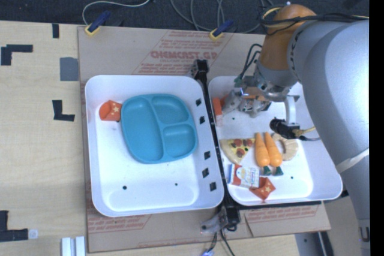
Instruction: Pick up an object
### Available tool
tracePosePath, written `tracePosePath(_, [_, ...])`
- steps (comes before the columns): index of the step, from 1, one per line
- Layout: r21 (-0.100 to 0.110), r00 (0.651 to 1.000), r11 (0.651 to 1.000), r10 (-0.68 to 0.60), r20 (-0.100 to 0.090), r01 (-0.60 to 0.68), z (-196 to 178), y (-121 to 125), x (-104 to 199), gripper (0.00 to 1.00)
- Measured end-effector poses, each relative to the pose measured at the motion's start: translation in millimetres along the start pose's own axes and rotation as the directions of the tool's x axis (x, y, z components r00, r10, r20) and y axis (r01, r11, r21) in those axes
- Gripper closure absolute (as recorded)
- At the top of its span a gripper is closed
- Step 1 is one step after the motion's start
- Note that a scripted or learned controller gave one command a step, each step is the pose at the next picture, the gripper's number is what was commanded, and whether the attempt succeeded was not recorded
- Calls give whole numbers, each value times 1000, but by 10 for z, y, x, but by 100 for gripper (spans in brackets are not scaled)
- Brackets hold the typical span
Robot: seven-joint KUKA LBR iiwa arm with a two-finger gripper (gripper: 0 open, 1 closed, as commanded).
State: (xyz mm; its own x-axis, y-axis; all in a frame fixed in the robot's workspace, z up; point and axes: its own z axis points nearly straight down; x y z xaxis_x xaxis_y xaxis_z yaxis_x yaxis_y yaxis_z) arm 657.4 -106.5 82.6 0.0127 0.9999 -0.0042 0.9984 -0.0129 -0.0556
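Two toy carrots (267, 150) are lying in the right bin (324, 186) near the gripper (247, 102), whose finger state I cannot tell.

We list: two white bins (99, 147); blue divided plate (159, 128); orange carrots (267, 150); small red-orange piece (110, 110); red-and-white packet (247, 176); grey arm (333, 81) with orange band (279, 39).

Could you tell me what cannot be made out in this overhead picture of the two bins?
- The hand, camera view: its fingers are blurred and lost in the arm's own hardware.
- Small orange item at the right bin edge: partly behind the divider, too small to identify.
- Orange piece beside the blue tray: too small to identify.
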Motion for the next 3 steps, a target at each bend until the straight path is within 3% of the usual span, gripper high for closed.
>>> tracePosePath(1, [3, 1000, 1000, -4, -13, 4, 9, 6, -48, 0])
tracePosePath(2, [-42, 1000, 999, -10, -5, 10, -630, 52, -615, 0])
tracePosePath(3, [-42, 1000, 999, -10, -3, 10, -18, 85, -276, 0])
